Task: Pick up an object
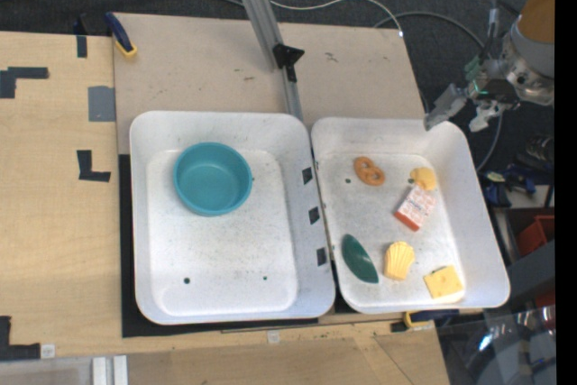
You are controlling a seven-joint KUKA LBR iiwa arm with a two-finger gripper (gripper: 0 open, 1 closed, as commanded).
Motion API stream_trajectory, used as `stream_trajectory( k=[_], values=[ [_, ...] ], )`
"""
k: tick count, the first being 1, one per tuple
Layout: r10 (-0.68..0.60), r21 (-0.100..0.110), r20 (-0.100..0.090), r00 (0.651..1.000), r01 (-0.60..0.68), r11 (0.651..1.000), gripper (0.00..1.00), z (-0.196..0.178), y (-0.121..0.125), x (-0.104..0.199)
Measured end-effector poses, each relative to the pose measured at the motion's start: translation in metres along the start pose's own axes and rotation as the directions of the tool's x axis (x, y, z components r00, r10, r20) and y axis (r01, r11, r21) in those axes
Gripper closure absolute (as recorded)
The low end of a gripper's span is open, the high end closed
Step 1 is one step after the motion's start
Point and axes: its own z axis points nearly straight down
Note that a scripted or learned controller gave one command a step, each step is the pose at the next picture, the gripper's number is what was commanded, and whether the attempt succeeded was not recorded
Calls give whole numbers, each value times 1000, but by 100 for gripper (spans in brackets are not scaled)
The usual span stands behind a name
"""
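Note:
The right bin [469, 160] holds several small items: a brown pretzel [368, 170], a small yellow piece [424, 178], a red and white carton [415, 209], a dark green oval piece [360, 259], a ribbed yellow shell shape [399, 260] and a yellow block [443, 281]. A teal bowl [213, 178] sits upright in the left bin [153, 221]. My gripper [462, 113] hangs above the far right corner of the right bin, outside its rim. Its fingers are spread open with nothing between them, well clear of every item.
A slanted metal pole [261, 4] with a black clamp stands behind the bins, near the gap between them. Cables run over the dark floor at the back. A blue and yellow tool [120, 34] lies at the board's far left corner.

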Motion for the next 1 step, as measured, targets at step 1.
stream_trajectory(
  k=[1],
  values=[
    [1, 0, 0, 1000, -1, 1000, 0, 0, 0, 0]
  ],
)
